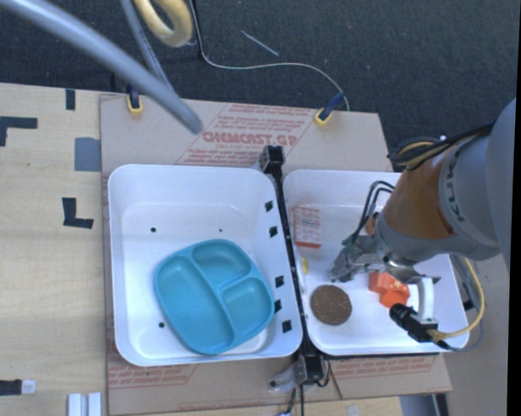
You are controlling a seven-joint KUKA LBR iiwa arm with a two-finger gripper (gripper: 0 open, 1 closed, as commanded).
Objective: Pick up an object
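A round brown disc point(331, 304) lies on the floor of the right bin point(329, 190), near its front left. Just above it my gripper point(350, 262) reaches down into the bin from the right, its dark fingers close over the disc's upper edge. An orange object point(388, 289) lies to the right of the disc, partly hidden under the wrist. A red-and-white printed card point(306, 225) rests flat at the bin's left side. I cannot see anything between the fingers.
The left bin point(123, 241) holds a blue divided plate point(213, 293). A black divider with clips point(280, 246) runs between the bins. Cables and a yellow hose point(461, 325) loop around the arm at the right bin's front right corner. Cardboard lies under both bins.
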